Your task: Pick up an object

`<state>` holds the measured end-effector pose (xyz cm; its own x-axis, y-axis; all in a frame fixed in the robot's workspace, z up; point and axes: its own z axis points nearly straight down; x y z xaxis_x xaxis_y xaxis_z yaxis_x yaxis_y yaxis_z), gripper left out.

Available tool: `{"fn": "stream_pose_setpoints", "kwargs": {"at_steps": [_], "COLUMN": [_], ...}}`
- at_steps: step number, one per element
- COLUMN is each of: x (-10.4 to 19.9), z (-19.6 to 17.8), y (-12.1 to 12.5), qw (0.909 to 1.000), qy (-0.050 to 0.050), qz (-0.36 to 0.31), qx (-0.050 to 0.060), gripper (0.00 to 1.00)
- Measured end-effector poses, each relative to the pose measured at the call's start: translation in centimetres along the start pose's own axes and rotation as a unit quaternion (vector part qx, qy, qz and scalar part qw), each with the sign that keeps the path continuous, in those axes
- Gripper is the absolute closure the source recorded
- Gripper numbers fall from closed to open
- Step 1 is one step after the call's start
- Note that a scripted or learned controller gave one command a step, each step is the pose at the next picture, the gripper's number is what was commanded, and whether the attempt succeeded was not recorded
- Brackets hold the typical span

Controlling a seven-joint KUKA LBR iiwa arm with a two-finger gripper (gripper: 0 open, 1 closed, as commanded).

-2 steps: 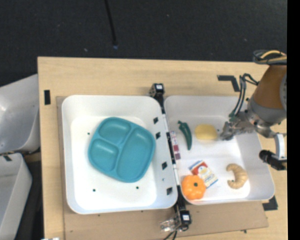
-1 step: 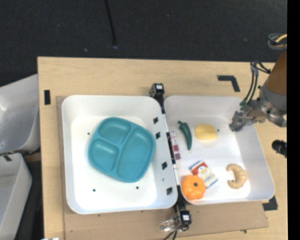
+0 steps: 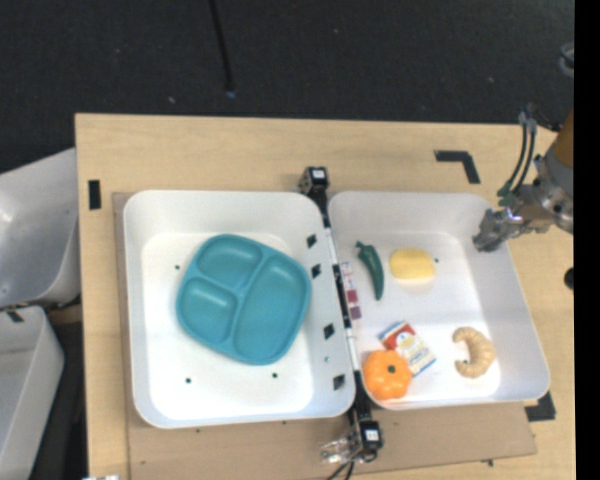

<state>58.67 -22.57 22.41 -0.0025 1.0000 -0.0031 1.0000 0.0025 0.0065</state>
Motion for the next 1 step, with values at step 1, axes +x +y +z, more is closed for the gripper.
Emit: {"fn": "stream_pose_setpoints", "kwargs": {"at_steps": [1], "x": [0.48], "z": [-4.60], "y": [0.40], "qw": [1.0000], "qy": [0.000], "qz": [-0.001], "qx": [0.001], "gripper": [1.00]}}
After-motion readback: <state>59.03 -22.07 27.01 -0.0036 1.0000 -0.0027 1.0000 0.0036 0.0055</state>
